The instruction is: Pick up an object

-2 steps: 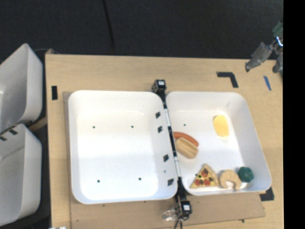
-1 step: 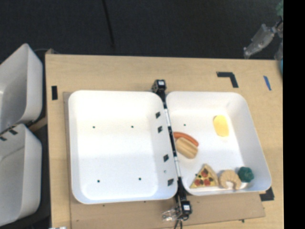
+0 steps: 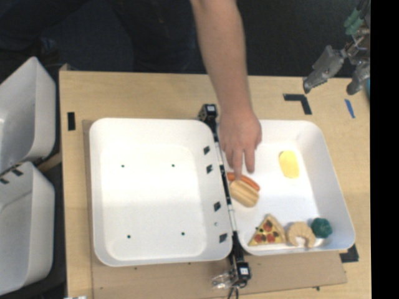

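Note:
The right bin (image 3: 329,156) holds several toy foods. A hot dog (image 3: 244,192) lies by its left wall and a yellow piece (image 3: 288,164) near its middle. Along the front wall sit a pizza slice (image 3: 268,231), a tan piece (image 3: 300,233) and a green piece (image 3: 322,227). A person's arm reaches down from the top, and the hand (image 3: 242,143) hangs with its fingers just above the hot dog. My gripper (image 3: 335,73) is up at the far right, over the bench beyond the right bin and away from every object.
The left bin (image 3: 95,167) sits beside the right one, joined along a clipped middle edge (image 3: 219,185). Black tape marks (image 3: 298,101) lie on the wooden bench behind the right bin. White containers (image 3: 22,111) stand off the bench at the left.

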{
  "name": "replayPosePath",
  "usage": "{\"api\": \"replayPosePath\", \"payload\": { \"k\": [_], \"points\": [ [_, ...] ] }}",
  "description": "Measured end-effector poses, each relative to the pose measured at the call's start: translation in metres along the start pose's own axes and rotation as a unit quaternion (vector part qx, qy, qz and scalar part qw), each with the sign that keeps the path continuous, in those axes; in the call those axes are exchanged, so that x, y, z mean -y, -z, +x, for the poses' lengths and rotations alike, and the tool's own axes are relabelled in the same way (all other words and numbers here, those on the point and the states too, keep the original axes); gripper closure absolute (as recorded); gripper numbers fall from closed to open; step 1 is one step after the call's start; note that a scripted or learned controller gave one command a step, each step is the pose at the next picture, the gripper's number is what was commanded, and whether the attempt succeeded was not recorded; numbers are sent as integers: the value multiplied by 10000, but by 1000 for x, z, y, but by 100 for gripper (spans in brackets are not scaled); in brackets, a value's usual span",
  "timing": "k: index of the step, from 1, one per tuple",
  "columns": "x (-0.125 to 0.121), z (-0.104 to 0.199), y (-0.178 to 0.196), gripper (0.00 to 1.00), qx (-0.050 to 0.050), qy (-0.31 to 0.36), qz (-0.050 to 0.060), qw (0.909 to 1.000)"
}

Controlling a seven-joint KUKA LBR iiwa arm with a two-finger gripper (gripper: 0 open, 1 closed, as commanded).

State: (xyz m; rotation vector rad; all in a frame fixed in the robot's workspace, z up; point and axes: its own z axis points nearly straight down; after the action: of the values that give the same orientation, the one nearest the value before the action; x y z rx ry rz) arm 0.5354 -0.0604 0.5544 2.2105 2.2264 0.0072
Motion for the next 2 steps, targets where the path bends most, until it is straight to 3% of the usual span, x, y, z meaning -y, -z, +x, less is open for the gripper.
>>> {"api": "replayPosePath", "payload": {
  "k": [1,2],
  "points": [
    [48,56,-124,0,-3,-2,99,10000],
    [45,53,-107,100,4,0,14,10000]
  ]
}}
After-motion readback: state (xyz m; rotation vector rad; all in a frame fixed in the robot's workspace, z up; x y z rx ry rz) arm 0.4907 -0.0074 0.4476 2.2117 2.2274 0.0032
